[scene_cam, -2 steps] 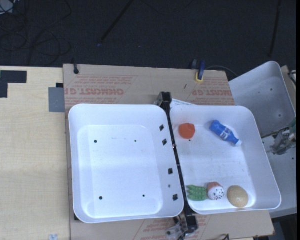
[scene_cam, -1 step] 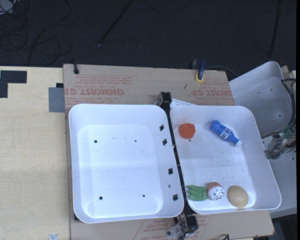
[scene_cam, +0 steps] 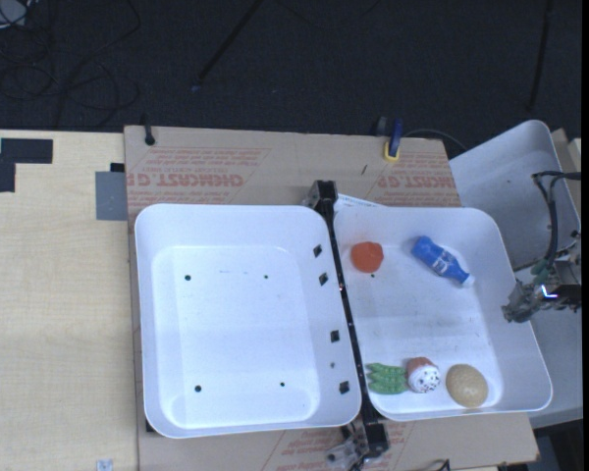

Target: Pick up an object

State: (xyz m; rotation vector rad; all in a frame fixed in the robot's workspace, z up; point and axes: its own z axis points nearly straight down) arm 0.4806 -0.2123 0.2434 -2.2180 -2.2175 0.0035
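Camera view: gripper (scene_cam: 526, 305) outside right bin (scene_cam: 530, 361) rim — jaw state unclear; bottle (scene_cam: 440, 261), orange ball (scene_cam: 367, 256) inside.

I work in a robotics lab, not a home or a shop. My bench (scene_cam: 49, 292) is pale wood-look board with black and grey marker patches stuck to it, and a sheet of printed cardboard (scene_cam: 275, 170) lies flattened over it as a base. On that sit two shallow white bins (scene_cam: 147, 312) side by side, joined by a black clamped divider (scene_cam: 336, 292). The right bin holds a mixed lot of small test pieces: an orange ball (scene_cam: 367, 256), a blue bottle (scene_cam: 440, 260), a green toy (scene_cam: 384, 377), a spotted ball (scene_cam: 423, 375), a tan lump (scene_cam: 466, 385). Loose cables (scene_cam: 20, 3) trail over the dark carpeted floor (scene_cam: 275, 57) behind.
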